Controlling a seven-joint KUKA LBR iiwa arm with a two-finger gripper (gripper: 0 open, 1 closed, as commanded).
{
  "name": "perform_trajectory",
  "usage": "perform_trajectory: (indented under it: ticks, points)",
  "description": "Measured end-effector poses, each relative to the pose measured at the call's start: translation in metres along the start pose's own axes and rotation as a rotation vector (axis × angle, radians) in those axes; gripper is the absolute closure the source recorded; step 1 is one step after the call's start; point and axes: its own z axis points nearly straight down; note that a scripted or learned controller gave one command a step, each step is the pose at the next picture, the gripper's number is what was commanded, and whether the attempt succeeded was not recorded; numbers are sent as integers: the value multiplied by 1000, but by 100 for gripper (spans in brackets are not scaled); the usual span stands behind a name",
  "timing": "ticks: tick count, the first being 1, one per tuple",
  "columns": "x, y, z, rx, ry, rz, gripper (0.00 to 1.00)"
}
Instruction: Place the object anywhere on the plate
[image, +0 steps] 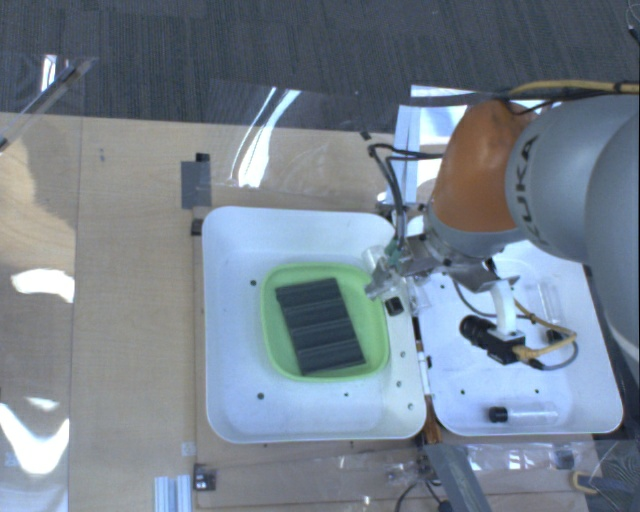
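A dark ridged object (319, 326) lies on the green plate (273, 330); the gripper (388, 272) hovers at its two o'clock (grip state unclear).

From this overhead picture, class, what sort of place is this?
Probably a robot test bench in a lab: a grey arm reaches over two white bins, and a green plate holds a dark ridged block.
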Motion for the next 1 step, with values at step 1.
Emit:
perform_trajectory:
  ticks: [1]
  points:
    - [0,0,0,0,0,1,0]
